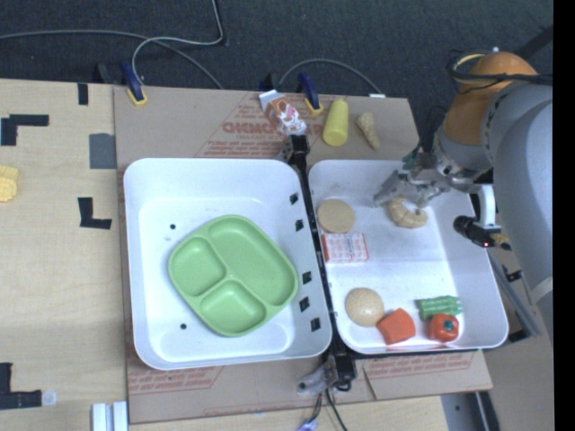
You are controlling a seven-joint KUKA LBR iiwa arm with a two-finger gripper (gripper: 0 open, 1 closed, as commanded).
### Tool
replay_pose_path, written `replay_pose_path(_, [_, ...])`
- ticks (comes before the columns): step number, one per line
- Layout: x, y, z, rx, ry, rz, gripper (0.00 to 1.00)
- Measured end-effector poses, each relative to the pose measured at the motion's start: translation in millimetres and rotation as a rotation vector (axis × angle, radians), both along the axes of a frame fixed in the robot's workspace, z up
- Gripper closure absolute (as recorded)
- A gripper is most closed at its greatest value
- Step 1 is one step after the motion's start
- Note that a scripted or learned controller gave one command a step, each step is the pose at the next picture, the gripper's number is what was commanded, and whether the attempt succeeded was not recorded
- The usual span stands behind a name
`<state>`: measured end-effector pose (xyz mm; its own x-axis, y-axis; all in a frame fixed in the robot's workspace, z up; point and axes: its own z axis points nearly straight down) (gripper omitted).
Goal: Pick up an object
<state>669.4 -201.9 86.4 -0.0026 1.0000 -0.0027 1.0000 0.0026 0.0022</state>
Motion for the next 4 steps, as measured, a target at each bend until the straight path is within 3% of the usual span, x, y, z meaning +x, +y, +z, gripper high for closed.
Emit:
replay_pose_path(1, [0.5, -0.3, 10.3, -0.004, -0.002, 0.001, 1.00])
replay_pose_path(2, [-1.1, 76.7, 8.2, 0.003, 0.003, 0.000, 1.00])
replay_pose_path(3, [-47.6, 123.0, 98.3, 0.003, 0.002, 0.000, 1.00])
replay_pose_path(4, [-87.6, 167.4, 97.5, 0.003, 0.004, -0.001, 1.00])
